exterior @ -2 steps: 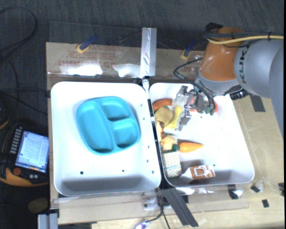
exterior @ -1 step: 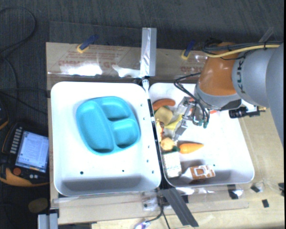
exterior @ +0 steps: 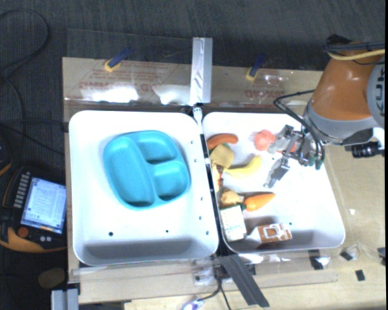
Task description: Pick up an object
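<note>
The approach step seems in hand: the gripper (exterior: 281,162) hangs over the right bin (exterior: 323,199), its fingers spread and holding nothing. The nearest target is the banana (exterior: 244,166) — yellow, curved, lying just left of the gripper. The next move, I think, calls for lowering onto it.

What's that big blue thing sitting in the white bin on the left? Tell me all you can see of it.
The blue tray is a smooth, glossy light-blue dish, plastic by the look of it, with rounded corners. Raised ridges split it into three hollows: a large one on the left and two smaller ones on the right. It lies flat and right way up, turned at a slight angle, on the floor of the left bin, roughly in its middle. Nothing sits in it or touches it apart from the bin beneath.
</note>
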`<state>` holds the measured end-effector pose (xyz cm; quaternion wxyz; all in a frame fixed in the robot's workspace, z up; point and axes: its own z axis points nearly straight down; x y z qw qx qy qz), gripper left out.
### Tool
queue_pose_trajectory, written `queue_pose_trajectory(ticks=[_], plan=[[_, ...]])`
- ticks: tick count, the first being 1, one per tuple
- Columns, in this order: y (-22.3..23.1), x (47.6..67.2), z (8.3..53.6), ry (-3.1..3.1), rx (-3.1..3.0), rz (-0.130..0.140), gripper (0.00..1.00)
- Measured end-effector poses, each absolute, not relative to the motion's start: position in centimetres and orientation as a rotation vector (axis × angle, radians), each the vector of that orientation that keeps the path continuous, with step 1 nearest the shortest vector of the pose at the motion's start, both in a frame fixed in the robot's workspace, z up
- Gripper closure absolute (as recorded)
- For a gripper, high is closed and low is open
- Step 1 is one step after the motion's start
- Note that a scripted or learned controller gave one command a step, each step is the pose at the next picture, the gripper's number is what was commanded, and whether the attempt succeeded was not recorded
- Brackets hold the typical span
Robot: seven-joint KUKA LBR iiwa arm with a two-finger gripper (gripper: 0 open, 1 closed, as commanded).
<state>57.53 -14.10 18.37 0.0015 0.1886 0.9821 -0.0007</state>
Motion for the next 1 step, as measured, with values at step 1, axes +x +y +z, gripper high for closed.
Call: queue_pose_trajectory(ticks=[1], plan=[[-13.17,52.48,9.03,2.923,1.126,0.003,0.0]])
